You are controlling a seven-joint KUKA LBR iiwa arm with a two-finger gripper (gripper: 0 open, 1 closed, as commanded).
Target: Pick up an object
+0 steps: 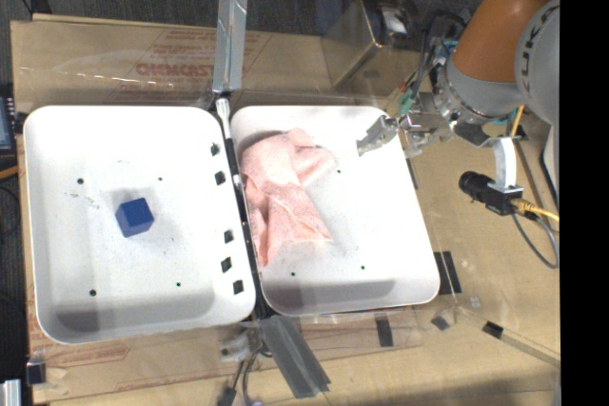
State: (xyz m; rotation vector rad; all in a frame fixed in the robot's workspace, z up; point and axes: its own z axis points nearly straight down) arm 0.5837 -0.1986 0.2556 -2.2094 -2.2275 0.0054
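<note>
my claw [377, 136] over right bin [400, 233] upper right corner, holding nothing; cannot tell its state. pink cloth [284, 190] crumpled along bin's left side, blue cube [135, 216] in left bin [57, 299]. approach step, i judge. next: swing left over cloth, descend.

Tool [373, 140] over right bin [419, 247] corner, beside pink cloth [284, 190].
</note>
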